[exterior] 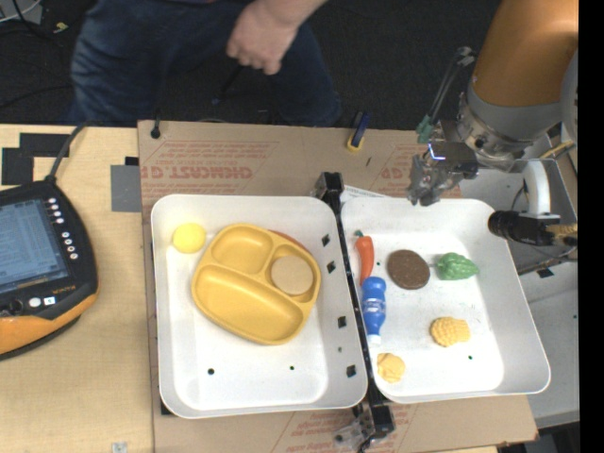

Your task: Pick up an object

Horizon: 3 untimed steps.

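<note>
Right bin [514, 347]: holds a toy carrot [364, 254], a blue bottle [374, 305], a brown round disc [409, 269], a green leafy toy [457, 267], a yellow corn cob [450, 330] and a small yellow lumpy piece [390, 367].
Carrot and bottle: end to end along the bin's left wall, carrot farther from the camera.
Disc and green toy: side by side near the bin's middle, just apart.
Corn cob: nearer the camera than the green toy; the lumpy piece lies at the near left corner.
Left bin [179, 376]: holds a yellow divided plate [241, 295] with a tan round disc [291, 274] in one compartment, and a yellow ball [189, 238] beside the plate at the far left corner.
Gripper [427, 192]: hangs over the right bin's far edge, apart from every toy; the brown disc lies nearest.
Fingers: too dark to tell whether they are spread or pressed together.
Surface: a brown board [236, 159] lies under both bins; a teach pendant [38, 262] rests at the left.
Person's hand [257, 36]: beyond the far side of the board.
</note>
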Motion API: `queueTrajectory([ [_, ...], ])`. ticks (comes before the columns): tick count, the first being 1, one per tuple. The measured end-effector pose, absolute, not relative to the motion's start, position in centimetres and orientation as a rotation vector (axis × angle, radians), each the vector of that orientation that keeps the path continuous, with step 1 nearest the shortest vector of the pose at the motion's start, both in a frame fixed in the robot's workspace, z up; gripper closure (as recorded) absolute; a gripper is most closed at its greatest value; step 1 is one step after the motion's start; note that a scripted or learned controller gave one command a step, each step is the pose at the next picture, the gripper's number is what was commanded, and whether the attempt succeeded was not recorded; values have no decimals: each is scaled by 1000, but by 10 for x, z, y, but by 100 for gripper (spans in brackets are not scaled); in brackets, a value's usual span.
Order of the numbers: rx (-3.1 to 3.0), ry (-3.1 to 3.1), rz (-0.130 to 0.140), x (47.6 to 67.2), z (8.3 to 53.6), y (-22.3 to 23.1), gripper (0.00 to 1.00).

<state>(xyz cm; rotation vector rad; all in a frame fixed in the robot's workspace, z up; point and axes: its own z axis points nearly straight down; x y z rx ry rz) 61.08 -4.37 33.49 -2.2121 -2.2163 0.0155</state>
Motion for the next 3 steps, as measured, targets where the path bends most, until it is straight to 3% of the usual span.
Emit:
queueTrajectory([
  [1, -2213, -2208, 20, 538, 238, -50, 100],
  [2, -2217, -2224, -2, 495, 306, -3, 100],
  [3, -2214, -2231, -9, 476, 386, 71, 100],
])
